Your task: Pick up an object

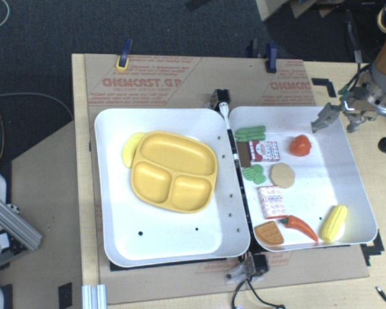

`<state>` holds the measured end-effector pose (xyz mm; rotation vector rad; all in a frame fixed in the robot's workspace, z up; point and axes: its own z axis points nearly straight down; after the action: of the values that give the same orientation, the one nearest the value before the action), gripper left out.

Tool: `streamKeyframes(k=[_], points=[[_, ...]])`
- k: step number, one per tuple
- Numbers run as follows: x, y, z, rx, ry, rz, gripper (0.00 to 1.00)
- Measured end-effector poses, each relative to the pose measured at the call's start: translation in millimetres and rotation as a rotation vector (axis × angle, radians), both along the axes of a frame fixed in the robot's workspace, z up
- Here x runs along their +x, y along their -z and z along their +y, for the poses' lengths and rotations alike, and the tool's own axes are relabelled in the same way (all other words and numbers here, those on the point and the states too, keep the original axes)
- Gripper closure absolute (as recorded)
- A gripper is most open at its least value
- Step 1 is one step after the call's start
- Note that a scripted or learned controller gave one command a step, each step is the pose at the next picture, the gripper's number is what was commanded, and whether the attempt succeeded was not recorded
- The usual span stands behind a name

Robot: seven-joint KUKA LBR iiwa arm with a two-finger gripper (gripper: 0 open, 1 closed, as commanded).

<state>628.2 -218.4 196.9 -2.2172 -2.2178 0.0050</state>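
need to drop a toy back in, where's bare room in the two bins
Left bin: bare floor in front of the yellow tray. Right bin: bare strip along its far right wall, between the tomato and the corn. Crowded: the right bin's left half, from the green pieces down to the orange pepper.

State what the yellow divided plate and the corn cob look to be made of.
Yellow divided plate: likely moulded plastic, semi-gloss, with soft highlights on its rounded compartment ridges and one even colour. Corn cob: probably toy plastic or rubber, with uniform bright yellow and a smooth shape; the kernel texture is too small to tell.
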Motion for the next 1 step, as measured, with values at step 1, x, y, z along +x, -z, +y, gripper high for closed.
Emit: streamKeyframes(k=[1], points=[[2.3, 42.9, -2.5, -0.001, -0.001, -0.003, 0.0]])
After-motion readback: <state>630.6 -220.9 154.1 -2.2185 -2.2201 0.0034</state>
